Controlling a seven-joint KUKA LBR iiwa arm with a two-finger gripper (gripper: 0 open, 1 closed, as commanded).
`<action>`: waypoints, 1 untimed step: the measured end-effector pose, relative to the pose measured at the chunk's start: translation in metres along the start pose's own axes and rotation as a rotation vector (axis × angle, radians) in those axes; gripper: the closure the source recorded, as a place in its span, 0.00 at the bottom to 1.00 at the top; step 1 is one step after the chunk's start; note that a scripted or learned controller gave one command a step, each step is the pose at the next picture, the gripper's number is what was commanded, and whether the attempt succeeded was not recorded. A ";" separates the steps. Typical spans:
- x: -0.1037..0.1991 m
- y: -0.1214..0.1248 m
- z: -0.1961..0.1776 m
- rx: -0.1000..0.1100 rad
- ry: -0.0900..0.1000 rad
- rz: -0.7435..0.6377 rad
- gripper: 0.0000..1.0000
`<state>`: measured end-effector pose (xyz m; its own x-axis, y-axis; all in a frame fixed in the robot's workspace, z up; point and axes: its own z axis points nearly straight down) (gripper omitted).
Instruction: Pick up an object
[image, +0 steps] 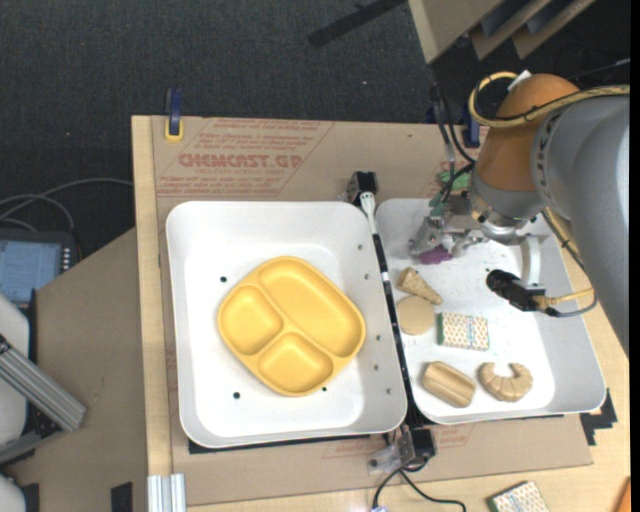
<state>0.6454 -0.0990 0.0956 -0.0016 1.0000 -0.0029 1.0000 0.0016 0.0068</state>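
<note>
Two white bins sit side by side on the bench. The left bin holds a yellow divided plate, lying across its middle. The right bin carries all the small things.

Reaching in from the upper right of the frame, the grey arm has its gripper down at the upper left corner of the right bin. A small purple piece lies right under the tip of the gripper, touching it or nearly so. From here I cannot tell whether the gripper is clenched or released, nor whether it has hold of the purple piece.

Just below that, toward the bin's left wall, are a tan cone and a pale round disc, close together. A green-patterned packet lies to the right of the disc. Along the lower edge of the bin rest a bread roll and a croissant, side by side, well apart from the gripper.
</note>
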 end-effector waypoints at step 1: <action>0.050 -0.065 -0.094 0.008 0.006 -0.002 1.00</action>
<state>0.5795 -0.0488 0.1895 -0.0035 1.0000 0.0031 1.0000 0.0035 -0.0014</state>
